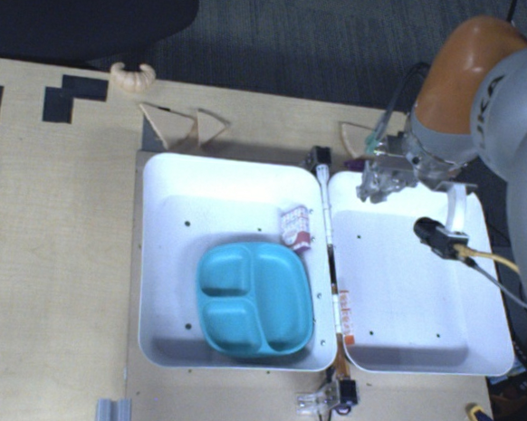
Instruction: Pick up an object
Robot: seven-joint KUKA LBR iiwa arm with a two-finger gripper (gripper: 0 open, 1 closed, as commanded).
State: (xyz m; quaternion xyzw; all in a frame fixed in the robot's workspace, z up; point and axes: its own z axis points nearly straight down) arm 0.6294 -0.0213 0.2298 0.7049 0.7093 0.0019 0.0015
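Over on the right, the pincer (380,189) hangs above the far left corner of the right bin (417,335), and whether it is open or closed I cannot tell. Well apart from it, a blue divided plate (255,297) lies flat in the left bin (166,243), toward the near side. Just beyond the plate's far right edge sits a small white and red packet (296,227).
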